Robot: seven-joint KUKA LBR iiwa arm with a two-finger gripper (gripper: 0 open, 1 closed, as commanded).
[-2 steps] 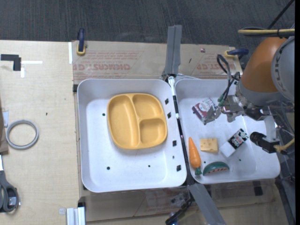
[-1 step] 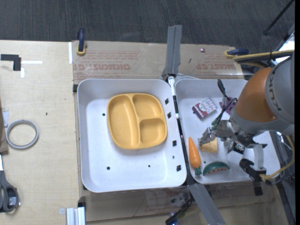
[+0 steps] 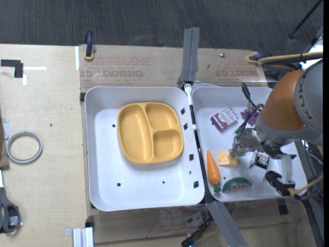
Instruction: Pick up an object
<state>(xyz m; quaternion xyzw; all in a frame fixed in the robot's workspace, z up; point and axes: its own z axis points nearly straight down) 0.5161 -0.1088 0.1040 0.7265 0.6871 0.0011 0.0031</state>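
Note:
The right bin (image 3: pixel 204 104) holds an orange carrot (image 3: pixel 213 168), a yellow cheese wedge (image 3: pixel 225 159), a watermelon slice (image 3: pixel 234 183), a maroon and white packet (image 3: pixel 224 119) and a purple item (image 3: pixel 251 117) partly hidden behind the arm. A small white and black piece (image 3: pixel 262 160) lies under the wrist. My gripper (image 3: pixel 238 147) points down into this bin, just above and right of the cheese wedge. The grey wrist and orange band (image 3: pixel 282 107) hide the bin's right side.
The left bin (image 3: pixel 103 138) holds a yellow divided plate (image 3: pixel 150 133). A ridge with clips (image 3: pixel 191 133) separates the bins. On the bench at the left lie a grey tape ring (image 3: pixel 23 147) and scissors (image 3: pixel 7 216). Cables hang at the right.

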